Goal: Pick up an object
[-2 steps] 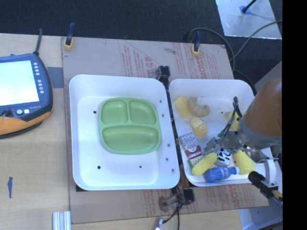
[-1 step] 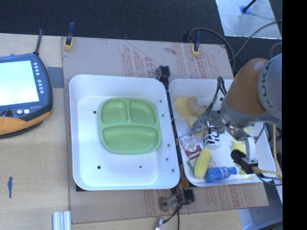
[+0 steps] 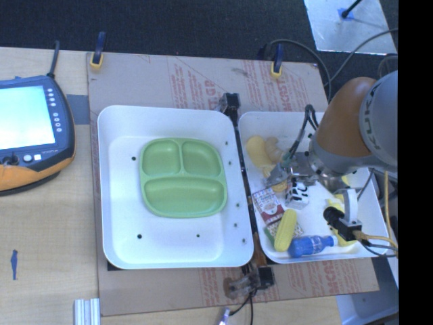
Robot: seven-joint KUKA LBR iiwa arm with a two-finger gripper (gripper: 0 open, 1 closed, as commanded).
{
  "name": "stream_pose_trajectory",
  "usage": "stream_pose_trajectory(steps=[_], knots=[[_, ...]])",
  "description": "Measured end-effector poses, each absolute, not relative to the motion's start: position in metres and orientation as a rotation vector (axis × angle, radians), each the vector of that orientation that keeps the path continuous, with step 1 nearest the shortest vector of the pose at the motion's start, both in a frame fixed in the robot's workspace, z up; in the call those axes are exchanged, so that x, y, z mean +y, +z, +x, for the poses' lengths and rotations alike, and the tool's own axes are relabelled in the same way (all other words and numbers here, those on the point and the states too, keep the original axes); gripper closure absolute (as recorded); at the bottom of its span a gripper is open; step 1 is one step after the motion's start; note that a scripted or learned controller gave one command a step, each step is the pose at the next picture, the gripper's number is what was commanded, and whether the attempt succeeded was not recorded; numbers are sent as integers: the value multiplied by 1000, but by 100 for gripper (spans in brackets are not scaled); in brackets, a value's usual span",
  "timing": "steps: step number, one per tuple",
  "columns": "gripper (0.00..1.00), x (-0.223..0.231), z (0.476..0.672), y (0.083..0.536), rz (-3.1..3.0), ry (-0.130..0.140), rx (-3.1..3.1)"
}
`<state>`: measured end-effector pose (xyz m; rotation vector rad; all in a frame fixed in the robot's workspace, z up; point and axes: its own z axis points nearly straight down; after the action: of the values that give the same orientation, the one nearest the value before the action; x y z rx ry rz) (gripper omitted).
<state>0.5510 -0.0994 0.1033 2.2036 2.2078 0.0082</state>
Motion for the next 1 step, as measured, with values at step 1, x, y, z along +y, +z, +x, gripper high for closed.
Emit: stream_pose_trajectory(steps=[1], knots=[[100,-103,555,117,2191,14,2198]])
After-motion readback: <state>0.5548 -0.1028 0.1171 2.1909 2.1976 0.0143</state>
